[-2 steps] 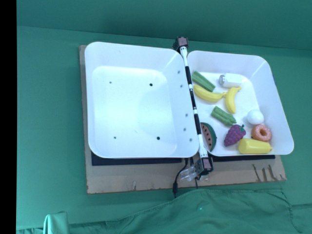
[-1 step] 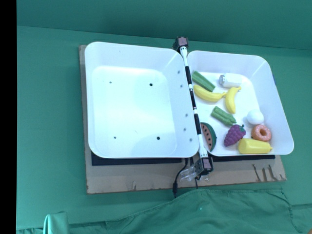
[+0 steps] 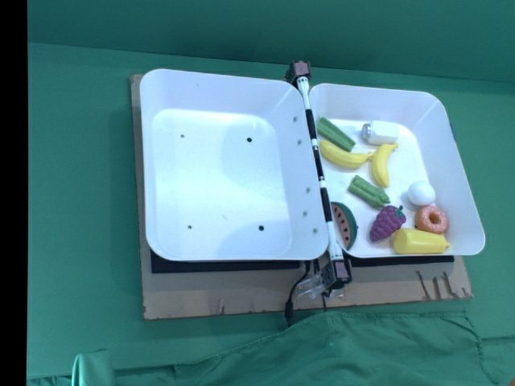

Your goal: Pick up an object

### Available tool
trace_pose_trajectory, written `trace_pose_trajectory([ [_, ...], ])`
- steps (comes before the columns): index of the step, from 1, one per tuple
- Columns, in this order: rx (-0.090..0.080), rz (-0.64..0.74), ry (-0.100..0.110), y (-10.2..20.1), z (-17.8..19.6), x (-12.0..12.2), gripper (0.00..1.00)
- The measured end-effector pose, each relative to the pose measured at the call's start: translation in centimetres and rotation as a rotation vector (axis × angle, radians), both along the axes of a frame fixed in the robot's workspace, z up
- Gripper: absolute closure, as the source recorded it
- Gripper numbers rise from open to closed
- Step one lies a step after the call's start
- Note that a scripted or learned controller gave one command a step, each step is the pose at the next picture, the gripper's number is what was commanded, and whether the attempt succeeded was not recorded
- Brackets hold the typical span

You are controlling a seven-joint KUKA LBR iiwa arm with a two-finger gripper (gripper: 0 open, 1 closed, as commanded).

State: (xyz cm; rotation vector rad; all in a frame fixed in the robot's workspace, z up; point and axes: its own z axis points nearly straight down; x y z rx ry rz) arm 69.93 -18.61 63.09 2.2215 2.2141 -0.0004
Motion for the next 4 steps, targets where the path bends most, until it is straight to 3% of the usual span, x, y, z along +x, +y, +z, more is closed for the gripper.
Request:
trace_pose_trajectory([
  [2, 0.0, 0.0, 0.0, 0.0, 0.0, 0.0, 0.0],
  [3, 0.003, -0.002, 0.003, -0.1, 0.1, -3.0, 0.0],
  [4, 0.003, 0.0, 0.002, 0.2, 0.1, -3.1, 0.0],
])
